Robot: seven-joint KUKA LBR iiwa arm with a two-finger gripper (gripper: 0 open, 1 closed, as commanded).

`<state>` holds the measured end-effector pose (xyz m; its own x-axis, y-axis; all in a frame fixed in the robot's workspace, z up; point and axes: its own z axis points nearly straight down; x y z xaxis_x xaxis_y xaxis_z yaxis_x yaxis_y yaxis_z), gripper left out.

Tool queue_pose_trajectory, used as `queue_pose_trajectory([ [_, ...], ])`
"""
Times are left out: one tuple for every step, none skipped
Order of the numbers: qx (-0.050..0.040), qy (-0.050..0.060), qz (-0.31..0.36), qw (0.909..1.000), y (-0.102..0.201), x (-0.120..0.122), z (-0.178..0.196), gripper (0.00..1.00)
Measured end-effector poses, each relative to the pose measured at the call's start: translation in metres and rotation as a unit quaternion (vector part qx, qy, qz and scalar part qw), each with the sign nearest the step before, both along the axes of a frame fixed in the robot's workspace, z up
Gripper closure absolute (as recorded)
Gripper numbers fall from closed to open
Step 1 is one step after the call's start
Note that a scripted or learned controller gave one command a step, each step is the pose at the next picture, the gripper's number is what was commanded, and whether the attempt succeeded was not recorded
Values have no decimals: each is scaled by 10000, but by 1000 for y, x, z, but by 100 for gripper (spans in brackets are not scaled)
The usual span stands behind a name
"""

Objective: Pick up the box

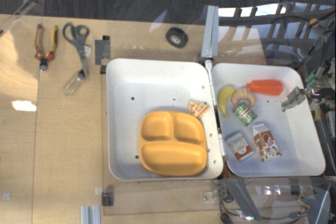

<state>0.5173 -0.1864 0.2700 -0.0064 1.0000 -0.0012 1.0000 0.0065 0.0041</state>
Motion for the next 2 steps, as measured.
queue_pose_trajectory([
  [5,10,310,9995,29,34,-133,0],
  [-9,-46,615,9981,59,81,-181,0],
])
